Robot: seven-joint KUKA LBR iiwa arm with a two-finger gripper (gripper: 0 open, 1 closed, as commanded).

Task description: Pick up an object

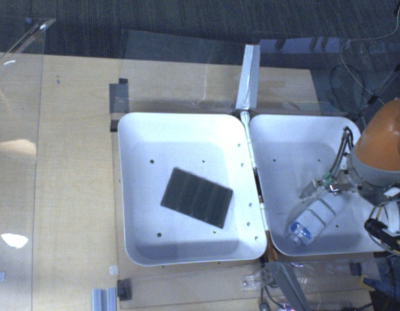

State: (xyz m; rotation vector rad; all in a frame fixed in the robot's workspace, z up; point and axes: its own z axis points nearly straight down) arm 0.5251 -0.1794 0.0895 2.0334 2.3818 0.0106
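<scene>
Bottle (pixel 311 221) was my target: a clear plastic one with a blue cap, lying on its side in the near part of the right bin (pixel 284 135), cap end pointing toward the near-left corner. I had the arm (pixel 381 144) low over that bin from the right, and the gripper (pixel 329 185) sat just above the bottle's far end, touching it or very nearly. Whether that pincer was released or clenched I could not tell; the metal parts blurred together against the white floor, and I saw nothing clearly between them. So I judged this as the reach-and-close step, no lift yet. Next I needed the grip squared across the bottle's body, not its rounded shoulder, since it looked ready to roll. The dark ribbed pad (pixel 197 197) lay flat in the left bin (pixel 180 125), well apart.
</scene>
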